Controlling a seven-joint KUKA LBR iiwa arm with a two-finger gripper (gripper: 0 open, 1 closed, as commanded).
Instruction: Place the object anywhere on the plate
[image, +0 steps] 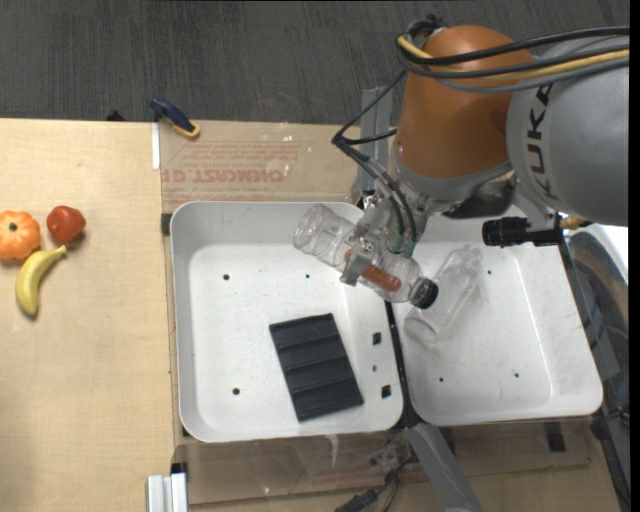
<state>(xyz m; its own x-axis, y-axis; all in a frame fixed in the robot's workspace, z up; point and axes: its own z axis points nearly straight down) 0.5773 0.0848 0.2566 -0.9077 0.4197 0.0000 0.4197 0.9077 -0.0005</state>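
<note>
A clear plastic bottle (365, 258) with a dark cap is hanging tilted above the inner edge of the left bin (200, 330), its cap end pointing down toward the divide between the two bins. The end effector (378, 238) is sitting right over the bottle's middle; it is too blurred and hidden by the wrist to tell whether it is gripping the bottle or whether it is parted or closed. A black ridged plate (315, 365) is lying flat on the floor of the left bin, below the bottle and apart from it, near the bin's front wall. A second clear bottle (445, 292) is lying tilted in the right bin (520, 370), just right of the first bottle's cap. The grey arm with its orange band (460, 100) is looming above the bottles. Well to the left of the left bin, an orange fruit (17, 236), a red fruit (66, 224) and a banana (35, 280) are resting together on the wooden tabletop (90, 400). Behind the left bin, a sheet of cardboard (240, 170) is lying flat.
</note>
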